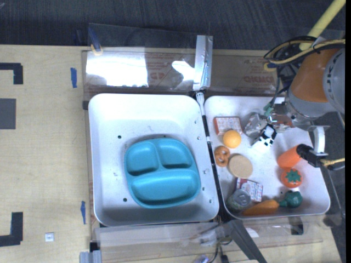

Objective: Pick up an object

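My gripper (274, 113) hangs over the back of the right bin (323, 201), below the grey wrist with its orange band (311, 84). Directly beneath it are a crumpled silver wrapper (253, 123) and a small black-and-white toy (267, 135). Whether the gripper touches either one cannot be made out. Also in this bin are an orange ball (232, 139), a red-and-white packet (225, 124), a brown ring-shaped pastry (221, 155) and a tan round disc (240, 166).
Right of the toy are an orange cup (288, 158) and a red tomato-like toy (292, 178). Along the front wall lie a grey can (239, 200), a small printed box (252, 189), a carrot (262, 206) and a green toy (292, 200). The left bin (104, 147) holds a blue divided tray (162, 171).
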Motion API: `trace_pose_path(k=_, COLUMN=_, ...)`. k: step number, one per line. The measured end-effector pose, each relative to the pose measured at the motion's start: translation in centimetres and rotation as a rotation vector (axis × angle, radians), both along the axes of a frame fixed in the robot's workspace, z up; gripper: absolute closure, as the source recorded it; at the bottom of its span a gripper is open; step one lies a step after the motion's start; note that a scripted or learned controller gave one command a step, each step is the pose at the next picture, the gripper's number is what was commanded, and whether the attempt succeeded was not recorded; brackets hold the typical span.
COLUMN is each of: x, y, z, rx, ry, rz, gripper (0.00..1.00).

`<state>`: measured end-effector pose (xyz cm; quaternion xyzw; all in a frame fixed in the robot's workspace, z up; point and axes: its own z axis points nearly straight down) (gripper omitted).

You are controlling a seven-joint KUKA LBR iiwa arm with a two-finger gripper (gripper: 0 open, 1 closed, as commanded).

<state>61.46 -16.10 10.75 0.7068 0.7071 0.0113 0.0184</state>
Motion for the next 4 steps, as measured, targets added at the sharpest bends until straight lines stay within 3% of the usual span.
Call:
trace_pose_path(k=1, x=0.3, y=0.2, z=1.4, rx=-0.001, ry=-0.008, rz=0.005, gripper=1.0)
trace_pose_path(k=2, x=0.2, y=0.4, z=1.2, rx=0.002, ry=-0.005, rz=0.006, gripper=0.0)
trace_pose_path(k=3, x=-3.1, y=-4.8, z=-1.4, rx=0.013, ry=0.022, rz=0.142, gripper=0.0)
trace_pose_path(k=4, x=4.4, y=0.4, z=-2.1, rx=0.005, ry=0.039, rz=0.259, gripper=0.0)
